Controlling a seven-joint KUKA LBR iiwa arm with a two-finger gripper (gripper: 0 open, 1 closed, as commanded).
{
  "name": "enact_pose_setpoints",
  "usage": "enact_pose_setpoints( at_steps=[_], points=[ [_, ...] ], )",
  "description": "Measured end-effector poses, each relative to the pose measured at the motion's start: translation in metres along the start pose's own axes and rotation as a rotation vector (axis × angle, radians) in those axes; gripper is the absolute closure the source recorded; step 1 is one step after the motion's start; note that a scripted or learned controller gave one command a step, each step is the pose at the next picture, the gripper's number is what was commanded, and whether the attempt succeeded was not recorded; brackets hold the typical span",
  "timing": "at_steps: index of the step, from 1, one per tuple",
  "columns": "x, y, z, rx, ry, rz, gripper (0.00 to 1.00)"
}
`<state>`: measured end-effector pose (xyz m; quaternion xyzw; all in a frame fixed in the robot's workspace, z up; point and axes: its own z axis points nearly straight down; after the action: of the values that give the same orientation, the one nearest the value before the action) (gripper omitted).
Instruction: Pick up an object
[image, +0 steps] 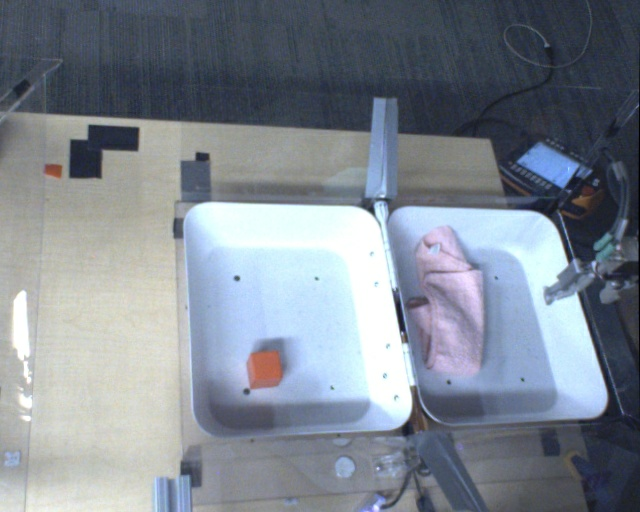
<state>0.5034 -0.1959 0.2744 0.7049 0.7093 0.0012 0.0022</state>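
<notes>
A small orange block (265, 369) lies in the left bin (210, 300), near its front left corner. A crumpled pink cloth (450, 300) lies lengthwise in the left half of the right bin (530, 390). A small dark brown piece (415, 300) pokes out at the cloth's left edge. My gripper (566, 285) hangs at the right rim of the right bin, well to the right of the cloth and apart from it. Nothing shows in its grasp.
A grey metal post (383, 150) stands behind the seam between the bins. Black patches (98, 148) and a small orange tag (53, 171) mark the bench at the back left. A device with a lit screen (547, 165) and cables sit at the back right.
</notes>
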Motion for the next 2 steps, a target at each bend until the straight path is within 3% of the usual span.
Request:
enact_pose_setpoints(
  at_steps=[1, 2],
  points=[
    [0.046, 0.067, 0.115, 0.001, 0.001, -0.117, 0.0],
    [0.053, 0.117, 0.184, -0.01, -0.002, -0.197, 0.0]
  ],
)
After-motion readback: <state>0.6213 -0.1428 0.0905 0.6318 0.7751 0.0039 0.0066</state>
